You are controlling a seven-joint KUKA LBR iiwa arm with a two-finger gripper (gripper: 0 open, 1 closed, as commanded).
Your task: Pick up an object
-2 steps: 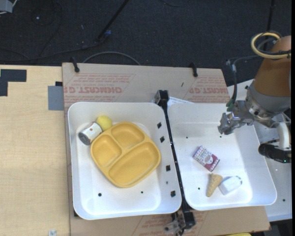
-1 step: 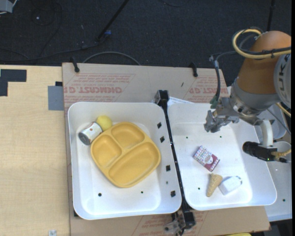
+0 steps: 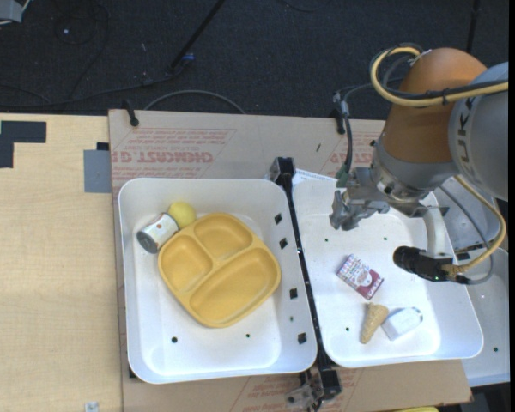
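My gripper (image 3: 343,219) hangs over the upper left part of the right bin (image 3: 463,342), above bare bin floor. A small red and white box (image 3: 359,275) lies below it toward the bin's middle, apart from the gripper. Further toward the front lie a tan waffle cone (image 3: 373,320) and a white block (image 3: 402,322), side by side. Nothing shows in the gripper.
The left bin (image 3: 146,333) holds a yellow divided plate (image 3: 219,269), a small yellow ball (image 3: 182,213) and a grey and white can (image 3: 157,233) at its upper left. A black divider (image 3: 296,264) runs between the bins. The arm reaches in from the right.
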